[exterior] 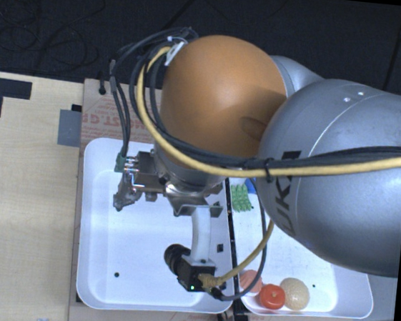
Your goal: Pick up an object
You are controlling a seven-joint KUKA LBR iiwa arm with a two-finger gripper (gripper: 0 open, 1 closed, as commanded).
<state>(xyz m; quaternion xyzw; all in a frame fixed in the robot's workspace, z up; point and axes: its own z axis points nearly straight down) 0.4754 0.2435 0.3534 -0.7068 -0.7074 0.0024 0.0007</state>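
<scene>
The grey arm with its orange band (pixel 222 97) hangs over the pale wooden counter (pixel 17 193). Its hand (pixel 127 187) is above the left shallow white bin (pixel 95 266); its state I cannot tell. A round red object (pixel 271 296), showing no long axis, sits in the right bin (pixel 343 298).

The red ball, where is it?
In the right bin, near its front edge, the red ball sits between a pinkish thing and a cream ball.

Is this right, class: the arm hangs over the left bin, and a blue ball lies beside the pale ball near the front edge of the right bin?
Not quite. The camera view shows the ball beside the pale ball is red, not blue. The rest holds: both lie near the front edge of the right bin, and the arm hangs over the left bin.
</scene>
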